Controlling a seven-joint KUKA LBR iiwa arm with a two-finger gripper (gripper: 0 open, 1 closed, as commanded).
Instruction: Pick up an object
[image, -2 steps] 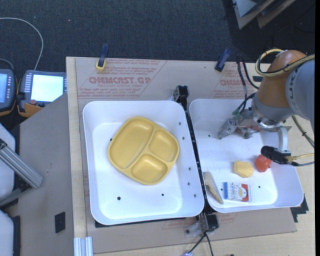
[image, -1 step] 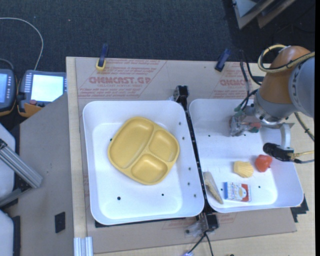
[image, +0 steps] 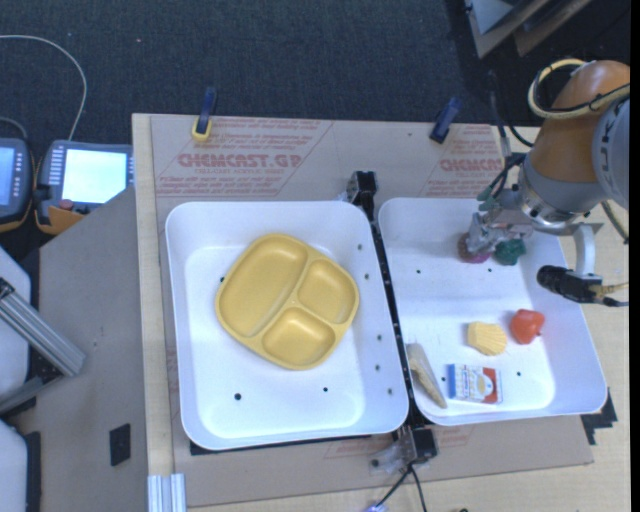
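Observation:
My gripper (image: 489, 235) hangs low over the far end of the right bin (image: 430, 225), with the grey arm and its orange band reaching in from the right. Directly beneath it lie a small purple thing (image: 471, 251) and a small green thing (image: 511, 252), both partly hidden by the gripper body. Whether either one is touched I cannot tell. Farther toward the front of the same bin sit a yellow chunk (image: 487, 338), a red piece (image: 527, 324), a tan wedge (image: 425, 373) and a white packet with blue and red print (image: 472, 383).
The left bin (image: 190, 300) holds a yellow divided plate (image: 288, 298). A black clip (image: 362, 184) sits at the far end of the ridge between the bins. Both bins rest on a brown board (image: 250, 150).

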